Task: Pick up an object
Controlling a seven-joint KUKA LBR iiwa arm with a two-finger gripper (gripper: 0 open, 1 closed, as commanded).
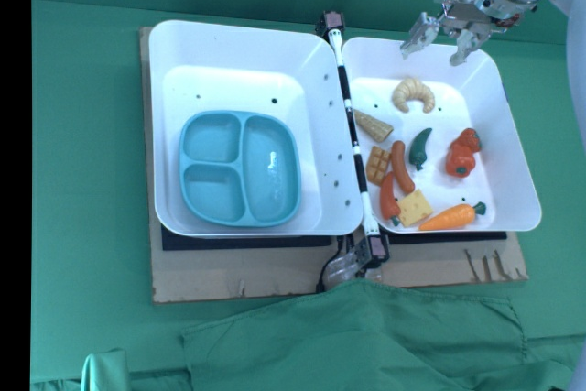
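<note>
My gripper (439, 43) hangs open above the far edge of the right bin (513, 169), with nothing between its fingers. Just below it lies a tan croissant (414, 93). Further down the bin are a cone-shaped wafer (373, 125), a waffle square (378, 165), a sausage (402, 166), a dark green pepper (419, 147), a red pepper (462, 153), a red chili (389, 200), a cheese wedge (415, 208) and a carrot (451, 217).
The left bin (174, 59) holds a light blue divided plate (240, 168). A black-and-white bar (352, 133) runs between the bins. Green cloth (366, 334) lies bunched at the front of the bench.
</note>
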